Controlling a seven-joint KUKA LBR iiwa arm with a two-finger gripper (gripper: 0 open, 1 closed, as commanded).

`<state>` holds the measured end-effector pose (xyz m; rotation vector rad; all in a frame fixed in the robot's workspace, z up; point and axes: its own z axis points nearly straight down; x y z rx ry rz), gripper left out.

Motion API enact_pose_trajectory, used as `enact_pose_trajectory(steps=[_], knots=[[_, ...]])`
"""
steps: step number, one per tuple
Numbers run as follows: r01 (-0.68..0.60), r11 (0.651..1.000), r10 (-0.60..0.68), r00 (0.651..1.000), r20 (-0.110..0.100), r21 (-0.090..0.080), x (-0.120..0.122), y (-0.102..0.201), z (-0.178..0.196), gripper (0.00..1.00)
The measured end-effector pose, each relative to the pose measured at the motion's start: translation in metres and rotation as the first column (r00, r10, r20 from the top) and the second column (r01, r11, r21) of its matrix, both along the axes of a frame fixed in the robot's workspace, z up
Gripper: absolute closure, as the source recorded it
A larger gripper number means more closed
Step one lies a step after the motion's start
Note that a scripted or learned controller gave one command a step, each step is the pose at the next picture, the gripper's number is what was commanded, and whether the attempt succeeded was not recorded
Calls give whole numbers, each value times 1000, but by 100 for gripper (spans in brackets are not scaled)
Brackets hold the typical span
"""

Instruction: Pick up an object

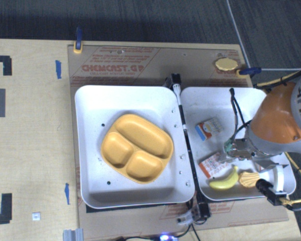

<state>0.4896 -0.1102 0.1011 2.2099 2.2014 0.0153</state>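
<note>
Arm over the right bin, objects scattered beneath it.

The wooden tabletop (pixel 30 149) carries two shallow white bins side by side. The left bin (pixel 90 104) holds a large yellow three-compartment tray (pixel 136 147), lying near the bin's middle. The grey arm with its orange band (pixel 276 122) reaches in from the right and hangs over the right bin (pixel 205 97); the claw (pixel 237 149) sits low near the bin's middle, and whether it is spread or pressed together cannot be told. Just beside it lies a red-and-white packet (pixel 211 163), touching a yellow banana (pixel 224 181) at the bin's near edge, with a tan cookie-like piece (pixel 248 178) at the banana's right end. A small white-and-orange carton (pixel 208 128) rests apart, farther back.
</note>
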Motion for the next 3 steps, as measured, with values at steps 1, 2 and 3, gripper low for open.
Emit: enact_pose_trajectory(steps=[1, 2, 3], knots=[[0, 1000, 0, 1000, 0, -1, 0, 0, 0, 0], [0, 1000, 0, 1000, -3, 1, -5, 13, -11, 0], [1, 1000, -1, 1000, -2, 0, -5, 14, -11, 0]])
